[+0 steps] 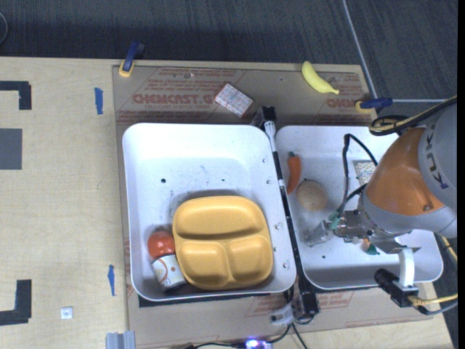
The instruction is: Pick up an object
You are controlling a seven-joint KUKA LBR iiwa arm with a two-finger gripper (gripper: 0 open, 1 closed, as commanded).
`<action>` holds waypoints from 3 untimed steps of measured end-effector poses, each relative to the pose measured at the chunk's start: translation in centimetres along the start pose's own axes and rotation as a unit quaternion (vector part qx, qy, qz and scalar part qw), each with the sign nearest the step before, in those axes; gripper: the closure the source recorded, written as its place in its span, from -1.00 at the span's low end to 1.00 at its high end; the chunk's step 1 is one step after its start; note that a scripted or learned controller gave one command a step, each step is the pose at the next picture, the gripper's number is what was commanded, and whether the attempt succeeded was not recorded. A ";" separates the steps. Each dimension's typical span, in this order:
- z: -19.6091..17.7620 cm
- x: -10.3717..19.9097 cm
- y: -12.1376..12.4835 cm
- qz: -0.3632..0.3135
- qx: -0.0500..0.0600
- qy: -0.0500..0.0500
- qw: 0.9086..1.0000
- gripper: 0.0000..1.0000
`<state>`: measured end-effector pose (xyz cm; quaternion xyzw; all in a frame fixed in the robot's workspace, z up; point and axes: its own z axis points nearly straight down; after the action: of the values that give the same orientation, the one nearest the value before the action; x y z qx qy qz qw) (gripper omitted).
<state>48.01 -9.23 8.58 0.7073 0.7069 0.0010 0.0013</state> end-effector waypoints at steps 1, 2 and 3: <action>0.0 -0.1 0.2 0.000 0.001 0.000 1.000 -1.00; 0.0 -0.3 0.0 -0.001 0.000 0.000 1.000 -1.00; 0.0 0.0 0.0 0.000 0.000 0.000 1.000 -1.00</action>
<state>48.04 -9.25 8.59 0.7071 0.7072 0.0010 0.0013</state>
